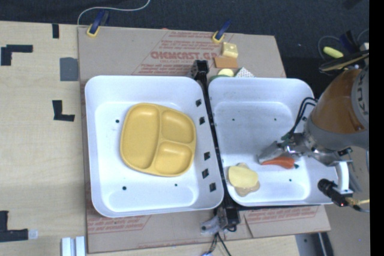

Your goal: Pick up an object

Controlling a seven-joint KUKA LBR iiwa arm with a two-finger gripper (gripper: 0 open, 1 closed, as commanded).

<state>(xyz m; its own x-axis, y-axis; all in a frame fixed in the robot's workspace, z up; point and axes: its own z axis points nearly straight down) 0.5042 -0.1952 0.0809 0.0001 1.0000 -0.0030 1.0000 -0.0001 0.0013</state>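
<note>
Bins sit side by side on a sheet of brown cardboard [180, 54] laid over the bench, and you are looking down on them at a slant. The left bin [102, 129] holds a yellow plate [158, 139] with three compartments, lying flat near its middle. The right bin [252, 99] holds two small things toward its near side: a pale yellow object [243, 178] close to the divider between the bins, and an orange object [280, 161] just to its right. The grey arm [339, 111] with its orange band reaches in from your right, and its gripper [273, 156] is low inside the right bin, directly over the orange object and touching or almost touching it. You cannot tell whether the pincer is apart or together. Beyond the bins, small blocks [227, 57] rest on the cardboard near two clamps.
</note>
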